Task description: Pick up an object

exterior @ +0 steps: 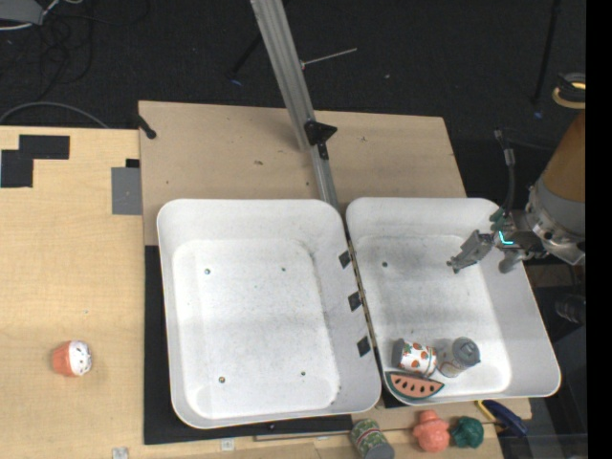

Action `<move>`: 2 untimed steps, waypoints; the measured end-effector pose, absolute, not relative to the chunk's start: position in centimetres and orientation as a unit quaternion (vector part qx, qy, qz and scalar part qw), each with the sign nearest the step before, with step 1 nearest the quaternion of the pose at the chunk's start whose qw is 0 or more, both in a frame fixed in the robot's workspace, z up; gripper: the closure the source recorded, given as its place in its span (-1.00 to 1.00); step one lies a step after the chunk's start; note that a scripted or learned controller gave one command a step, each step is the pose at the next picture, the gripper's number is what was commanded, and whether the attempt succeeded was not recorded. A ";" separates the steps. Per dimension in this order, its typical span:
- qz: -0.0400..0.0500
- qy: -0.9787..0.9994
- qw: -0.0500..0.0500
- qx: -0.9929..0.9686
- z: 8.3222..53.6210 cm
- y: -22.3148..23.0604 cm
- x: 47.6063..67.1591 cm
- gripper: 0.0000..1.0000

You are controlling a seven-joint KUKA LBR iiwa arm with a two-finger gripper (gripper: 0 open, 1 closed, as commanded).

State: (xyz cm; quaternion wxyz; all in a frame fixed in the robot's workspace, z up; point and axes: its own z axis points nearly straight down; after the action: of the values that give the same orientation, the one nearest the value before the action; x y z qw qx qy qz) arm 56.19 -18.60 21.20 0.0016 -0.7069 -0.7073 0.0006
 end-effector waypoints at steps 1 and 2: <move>0.002 -0.707 0.003 -0.707 16.8 -18.7 56.1 -1.00; 0.002 -0.707 0.004 -0.707 10.7 -18.3 55.2 -1.00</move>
State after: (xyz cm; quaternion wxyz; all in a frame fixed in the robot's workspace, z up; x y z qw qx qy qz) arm 55.17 -18.26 10.71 0.0044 -0.7072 -0.7070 0.0022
